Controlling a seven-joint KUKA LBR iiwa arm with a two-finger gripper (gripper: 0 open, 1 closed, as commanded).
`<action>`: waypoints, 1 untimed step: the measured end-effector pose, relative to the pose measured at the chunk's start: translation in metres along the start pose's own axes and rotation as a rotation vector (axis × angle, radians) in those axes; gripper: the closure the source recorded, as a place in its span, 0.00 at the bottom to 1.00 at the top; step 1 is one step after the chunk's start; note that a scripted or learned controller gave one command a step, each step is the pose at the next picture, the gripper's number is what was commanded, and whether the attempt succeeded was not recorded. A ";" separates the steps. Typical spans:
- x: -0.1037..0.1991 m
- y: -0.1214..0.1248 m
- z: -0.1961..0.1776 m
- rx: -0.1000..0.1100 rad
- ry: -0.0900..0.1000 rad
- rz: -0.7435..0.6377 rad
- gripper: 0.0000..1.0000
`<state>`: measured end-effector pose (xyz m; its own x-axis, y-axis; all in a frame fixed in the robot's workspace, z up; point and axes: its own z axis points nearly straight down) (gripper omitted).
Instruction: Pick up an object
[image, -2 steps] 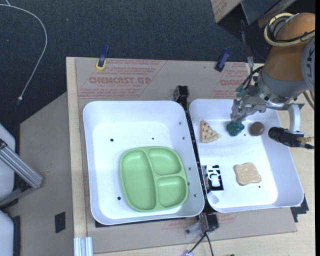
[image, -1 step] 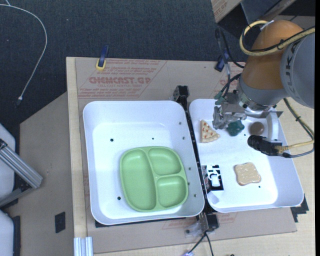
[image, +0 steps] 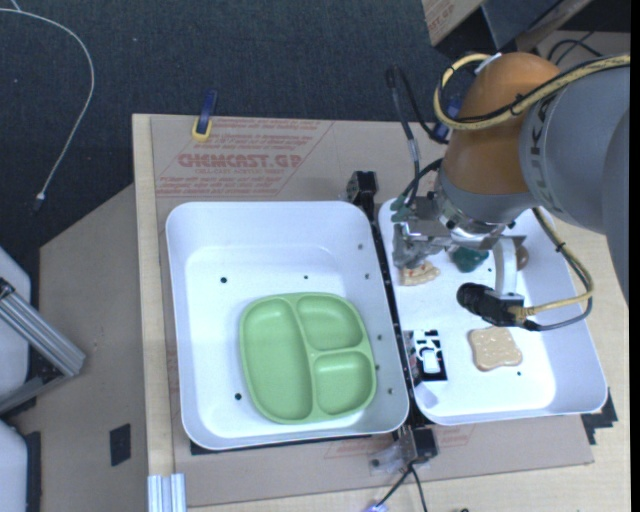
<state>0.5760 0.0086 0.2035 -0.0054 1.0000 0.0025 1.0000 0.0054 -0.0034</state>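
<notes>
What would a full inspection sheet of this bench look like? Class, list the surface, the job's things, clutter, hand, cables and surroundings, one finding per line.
Surface: cardboard-covered bench bearing a left bin and a right bin, side by side.
Job's things: green divided plate lies in the left bin; toast-like slice, a tan piece and a teal object lie in the right bin.
Clutter: blue-and-yellow clip at the bench's far edge.
Hand: hand low over the right bin's far left part, above the tan piece; grip state unclear.
Cables: yellow and black cables run along the arm; white cable on the floor.
Surroundings: dark carpet, metal rail at left.
</notes>
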 end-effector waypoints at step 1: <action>0.050 -0.021 -0.001 0.000 0.000 0.000 1.00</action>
